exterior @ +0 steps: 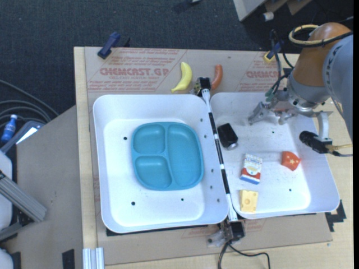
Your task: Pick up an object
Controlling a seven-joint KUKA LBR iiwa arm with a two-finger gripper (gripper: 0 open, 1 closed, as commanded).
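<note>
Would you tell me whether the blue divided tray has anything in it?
Empty: the blue divided tray shows bare compartments.

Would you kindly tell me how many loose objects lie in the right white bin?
4: a black block near the divider, a small carton mid-bin, an orange-red toy right of it, a yellow cheese wedge at the front edge.

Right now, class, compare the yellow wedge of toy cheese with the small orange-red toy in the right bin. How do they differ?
The yellow wedge of toy cheese is pale yellow and blocky; the small orange-red toy is rounded. The cheese lies at the right bin's near edge by the divider; the orange-red toy sits farther right, nearer the middle. Both are small and lie loose on the white floor, apart from the gripper.
</note>
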